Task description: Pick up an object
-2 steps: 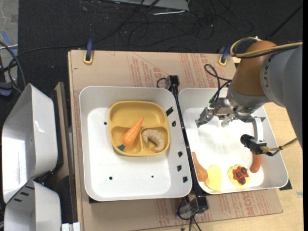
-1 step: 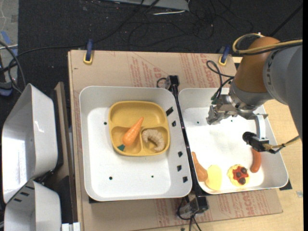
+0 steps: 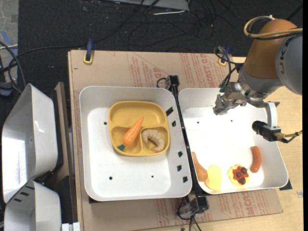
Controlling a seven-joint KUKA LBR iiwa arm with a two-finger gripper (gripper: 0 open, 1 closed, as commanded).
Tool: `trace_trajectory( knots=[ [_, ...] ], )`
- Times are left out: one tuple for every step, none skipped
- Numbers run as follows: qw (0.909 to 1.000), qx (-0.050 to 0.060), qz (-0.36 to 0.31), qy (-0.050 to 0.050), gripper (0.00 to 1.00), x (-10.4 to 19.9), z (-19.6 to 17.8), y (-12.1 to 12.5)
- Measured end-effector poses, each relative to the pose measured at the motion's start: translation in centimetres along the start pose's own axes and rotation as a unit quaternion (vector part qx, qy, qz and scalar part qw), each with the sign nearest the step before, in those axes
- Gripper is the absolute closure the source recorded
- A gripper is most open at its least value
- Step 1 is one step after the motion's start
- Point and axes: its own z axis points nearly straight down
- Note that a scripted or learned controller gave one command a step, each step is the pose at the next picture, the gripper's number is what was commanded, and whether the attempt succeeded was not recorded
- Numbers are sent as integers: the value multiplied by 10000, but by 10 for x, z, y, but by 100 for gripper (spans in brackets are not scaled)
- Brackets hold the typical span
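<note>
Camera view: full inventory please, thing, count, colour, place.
bins: 2, white, side by side on the bench
divided plate: 1, yellow, left bin
carrot: 1, orange, on the plate, lying across its divider
shrimp: 1, pale beige, plate's lower right compartment
sausage: 1, orange-red, right bin, near its right wall
small pizza: 1, yellow with red and dark toppings, right bin, lower edge
pale yellow piece: 1, right bin, lower left
orange piece: 1, right bin, along left wall
clamps: 2, yellow, bench's top corners
arm: 1, grey and orange, from the right
claw: 1, grey, over right bin's upper part
</note>
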Motion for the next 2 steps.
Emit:
trace_trajectory(
  knots=[
    [10000,2,1,-2,100,-7,-47,6],
    [10000,-7,-4,-3,100,-6,-111,7]
  ],
)
